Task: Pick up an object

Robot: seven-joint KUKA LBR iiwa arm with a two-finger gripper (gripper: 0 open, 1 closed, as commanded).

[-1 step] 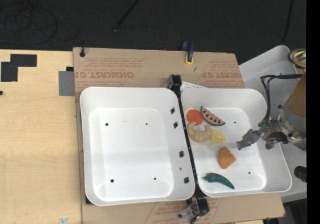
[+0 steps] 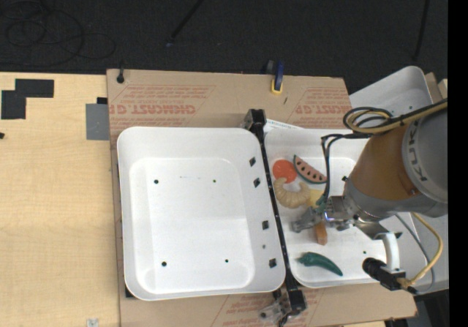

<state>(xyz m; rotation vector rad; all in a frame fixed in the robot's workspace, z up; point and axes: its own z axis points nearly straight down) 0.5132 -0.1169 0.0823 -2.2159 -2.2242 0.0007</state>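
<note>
gripper (image 2: 316, 222): down in the right bin (image 2: 344, 280), fingers too blurry to call open or shut
objects: orange piece (image 2: 284, 169), watermelon slice (image 2: 310, 170), tan piece (image 2: 295, 196), green pepper (image 2: 320, 262), all in that bin
left bin (image 2: 131, 172): alongside, touching

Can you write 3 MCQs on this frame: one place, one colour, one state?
1. Where do the loose objects lie?
A. left bin
B. right bin
C. on the cardboard

2. What colour is the long curved item nearest the right bin's front edge?
A. green
B. yellow
C. blue

3. How is the arm placed?
A. parked off the bench
B. over the left bin
C. reaching over the right bin

Key: B, the objects sit in the right bin. A, the curved item is dark green. C, the arm comes in from the right, with its gripper down among the objects beside the tan lump and the watermelon slice.
</note>
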